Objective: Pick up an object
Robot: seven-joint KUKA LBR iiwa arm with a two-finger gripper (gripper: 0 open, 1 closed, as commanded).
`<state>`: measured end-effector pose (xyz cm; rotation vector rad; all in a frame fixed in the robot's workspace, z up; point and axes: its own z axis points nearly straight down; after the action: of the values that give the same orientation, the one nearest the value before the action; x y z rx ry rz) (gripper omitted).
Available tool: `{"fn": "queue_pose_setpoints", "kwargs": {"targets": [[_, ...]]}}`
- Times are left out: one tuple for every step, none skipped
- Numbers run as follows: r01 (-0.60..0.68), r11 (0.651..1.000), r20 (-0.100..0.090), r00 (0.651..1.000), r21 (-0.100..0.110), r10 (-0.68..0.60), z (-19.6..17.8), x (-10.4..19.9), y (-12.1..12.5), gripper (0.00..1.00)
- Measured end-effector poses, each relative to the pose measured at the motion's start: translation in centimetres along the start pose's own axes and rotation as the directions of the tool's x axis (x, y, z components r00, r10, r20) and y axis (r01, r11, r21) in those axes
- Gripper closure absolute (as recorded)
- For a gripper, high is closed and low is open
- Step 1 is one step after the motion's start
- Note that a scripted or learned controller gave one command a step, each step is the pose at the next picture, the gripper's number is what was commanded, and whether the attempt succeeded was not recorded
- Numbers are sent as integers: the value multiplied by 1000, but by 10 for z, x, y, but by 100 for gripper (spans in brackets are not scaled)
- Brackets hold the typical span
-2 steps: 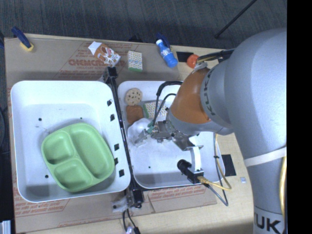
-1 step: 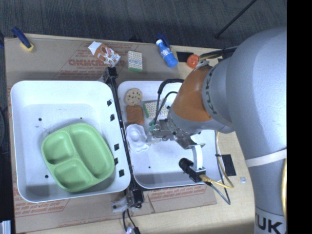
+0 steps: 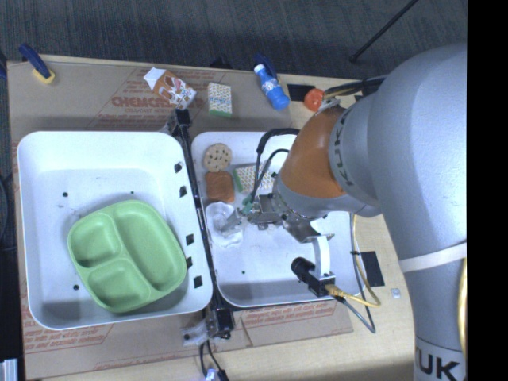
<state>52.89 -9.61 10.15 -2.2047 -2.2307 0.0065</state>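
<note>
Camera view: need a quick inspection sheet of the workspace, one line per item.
Surface: bench bearing two shallow white bins, left bin and right bin.
Job's things: round cookie, brown bun-like item, clear crumpled piece, patterned packet, all in the right bin's left part.
Clutter: green divided tray in the left bin; small packages and blue bottle on the bench behind the bins.
Grippers: gripper low over the right bin beside the clear piece; state unclear.
Cables: black cable looping at the wrist; yellow cable at the right bin's near corner.
Surroundings: dark floor beyond the bench.
</note>
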Motion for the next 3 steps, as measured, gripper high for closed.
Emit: {"fn": "queue_pose_setpoints", "kwargs": {"targets": [[3, 1000, -1, 1000, 1, -3, -10, 0, 1, 100], [-8, 1000, 1, 1000, -6, 8, -102, -51, -53, 100], [-6, 1000, 1, 1000, -6, 6, -107, -72, 33, 100]]}}
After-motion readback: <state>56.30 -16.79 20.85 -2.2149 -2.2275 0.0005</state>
